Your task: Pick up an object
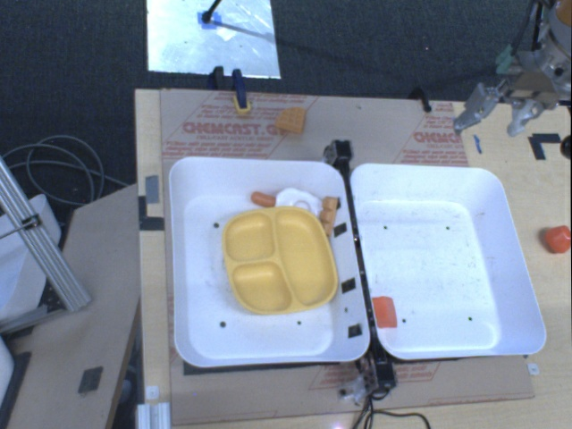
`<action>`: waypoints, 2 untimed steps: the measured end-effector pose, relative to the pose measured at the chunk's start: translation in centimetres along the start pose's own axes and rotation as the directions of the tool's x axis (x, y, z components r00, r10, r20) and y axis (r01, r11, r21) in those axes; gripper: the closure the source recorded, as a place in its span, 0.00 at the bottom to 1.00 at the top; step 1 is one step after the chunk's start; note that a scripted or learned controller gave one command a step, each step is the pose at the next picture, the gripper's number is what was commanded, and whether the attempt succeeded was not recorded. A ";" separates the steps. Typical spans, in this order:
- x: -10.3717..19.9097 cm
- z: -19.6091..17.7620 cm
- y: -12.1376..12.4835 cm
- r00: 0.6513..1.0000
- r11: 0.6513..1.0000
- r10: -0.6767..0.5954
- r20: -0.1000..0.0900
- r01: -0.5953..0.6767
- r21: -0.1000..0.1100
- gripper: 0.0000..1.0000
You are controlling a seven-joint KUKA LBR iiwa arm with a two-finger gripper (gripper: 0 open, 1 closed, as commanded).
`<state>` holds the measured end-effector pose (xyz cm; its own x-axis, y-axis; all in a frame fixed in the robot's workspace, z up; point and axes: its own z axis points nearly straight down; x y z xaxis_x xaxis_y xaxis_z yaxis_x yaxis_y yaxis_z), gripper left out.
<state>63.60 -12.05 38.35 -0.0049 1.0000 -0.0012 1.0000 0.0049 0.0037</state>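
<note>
Dark carpet surrounds a pale wooden bench (268, 119) that carries two shallow white bins side by side, and nothing on it looks lifted yet. Nearest the camera, an orange block (384, 311) lies in the near left corner of the right bin (447, 333), close to the divider between the bins. Beside it, the left bin (192, 266) holds a yellow divided plate (279, 260) near its middle. Just beyond the plate sit a small orange sausage-shaped piece (264, 199), a white cup-like thing (295, 200) touching the plate's far rim, and a tan peg (329, 211) by the bin's right wall. Outside the bins, a red-orange lump (557, 239) rests on the bench to the right, and a tan sponge-like cube (290, 120) lies on the far strip of the bench. Farthest back, at the upper right, the gripper (500, 114) hangs above the bench corner, outside both bins, its two fingers spread apart with nothing between them. By this view the task seems barely begun: the arm must yet choose an object, travel over a bin, descend, close and lift.
</note>
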 end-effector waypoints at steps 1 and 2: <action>0.0 -1.2 0.1 1.000 1.000 -0.005 0.002 0.005 -0.004 1.00; 11.5 -14.4 3.5 1.000 1.000 -0.012 -0.003 0.012 -0.015 1.00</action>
<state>66.98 -0.56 52.75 -0.0165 0.9999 0.0018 0.9997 0.0165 0.0190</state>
